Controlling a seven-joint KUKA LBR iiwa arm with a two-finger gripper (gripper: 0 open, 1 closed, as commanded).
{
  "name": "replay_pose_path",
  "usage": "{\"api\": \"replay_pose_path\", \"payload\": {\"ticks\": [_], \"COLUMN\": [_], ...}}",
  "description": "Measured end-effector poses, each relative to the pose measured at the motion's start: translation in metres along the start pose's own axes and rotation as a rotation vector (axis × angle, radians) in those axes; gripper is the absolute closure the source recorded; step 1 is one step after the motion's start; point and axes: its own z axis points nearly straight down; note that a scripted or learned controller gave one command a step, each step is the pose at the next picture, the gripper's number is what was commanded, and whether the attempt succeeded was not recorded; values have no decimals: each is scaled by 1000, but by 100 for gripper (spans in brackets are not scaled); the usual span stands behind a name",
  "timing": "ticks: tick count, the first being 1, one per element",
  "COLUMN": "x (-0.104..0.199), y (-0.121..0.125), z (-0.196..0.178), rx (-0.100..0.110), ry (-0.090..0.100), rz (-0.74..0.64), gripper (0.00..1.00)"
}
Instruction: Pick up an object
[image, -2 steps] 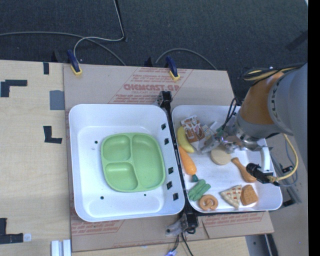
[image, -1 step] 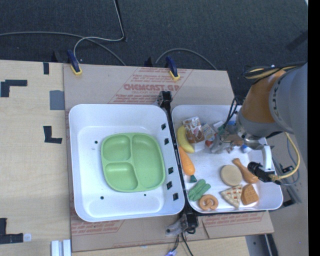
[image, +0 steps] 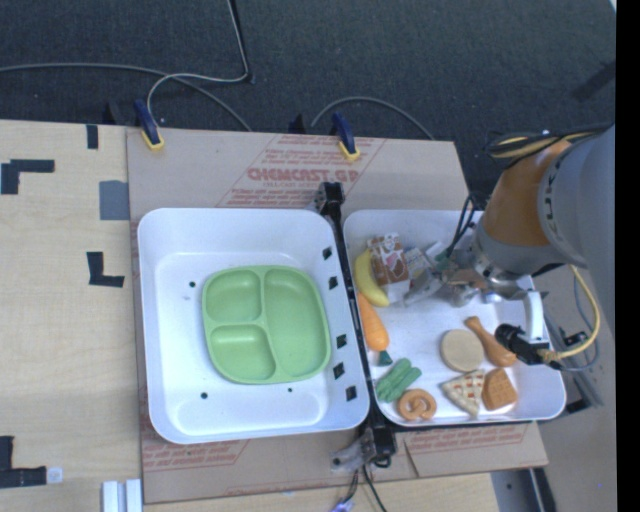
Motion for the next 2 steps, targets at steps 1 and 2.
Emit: {"api": "replay_pose_path", "payload": {"ticks": [1,2], "x": [27,27], "y": [55,55], "z": [9,2], "rx": [2,3], "ry": [2,1], "rz": [-1,-3], "gripper": [0,100]}}
